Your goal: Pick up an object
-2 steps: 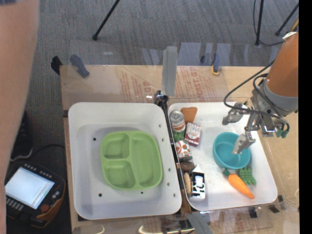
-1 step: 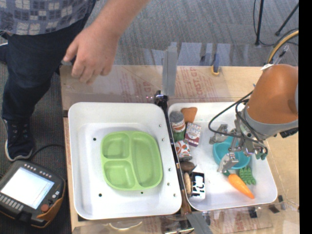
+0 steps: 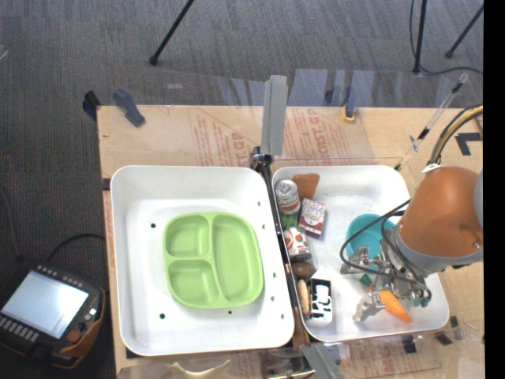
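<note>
In the right bin [image 3: 410, 188], the metal hand [image 3: 379, 305] pinches a tapered orange carrot [image 3: 394, 306]

Arm low over the right bin, wrist turned down

The arm [image 3: 446, 212] comes in from the right edge, its big orange band bulging toward the camera and hiding most of the grey link beneath it. Below the band a grey collar shows, and dark cables loop out from the wrist on the left side. The gripper [image 3: 384, 300] hangs beneath, pointing down and a little toward the near edge of the right-hand bin. Metal finger [image 3: 367, 306] hardware pokes out at the lower left of the wrist, pale and angular. An orange piece sits right at the fingertips, but whether it is clamped there cannot be made out.
</note>
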You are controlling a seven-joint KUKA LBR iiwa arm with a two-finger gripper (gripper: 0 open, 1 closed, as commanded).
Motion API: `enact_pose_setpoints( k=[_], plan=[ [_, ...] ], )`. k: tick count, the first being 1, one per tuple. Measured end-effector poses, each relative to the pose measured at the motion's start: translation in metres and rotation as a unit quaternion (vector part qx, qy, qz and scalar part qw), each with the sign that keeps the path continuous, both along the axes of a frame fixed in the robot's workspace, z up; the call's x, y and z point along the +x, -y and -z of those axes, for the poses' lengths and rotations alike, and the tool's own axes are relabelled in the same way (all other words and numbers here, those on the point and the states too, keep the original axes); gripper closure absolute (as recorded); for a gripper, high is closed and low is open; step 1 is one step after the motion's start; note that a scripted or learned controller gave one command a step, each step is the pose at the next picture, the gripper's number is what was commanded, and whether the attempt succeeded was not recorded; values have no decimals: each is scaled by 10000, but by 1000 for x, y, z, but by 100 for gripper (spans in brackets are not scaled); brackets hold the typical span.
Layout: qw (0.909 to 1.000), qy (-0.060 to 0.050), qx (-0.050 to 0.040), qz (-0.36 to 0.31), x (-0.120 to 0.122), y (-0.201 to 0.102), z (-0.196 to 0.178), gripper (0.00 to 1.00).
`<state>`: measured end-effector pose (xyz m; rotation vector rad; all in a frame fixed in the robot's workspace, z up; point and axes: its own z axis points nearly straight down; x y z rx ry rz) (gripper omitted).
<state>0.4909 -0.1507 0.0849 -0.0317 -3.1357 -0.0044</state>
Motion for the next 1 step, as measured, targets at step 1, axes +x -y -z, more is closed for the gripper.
enact_pose_setpoints(
  k=[1],
  plan=[
    [10000, 19, 1, -33, 2, -2, -11, 100]
  ],
)
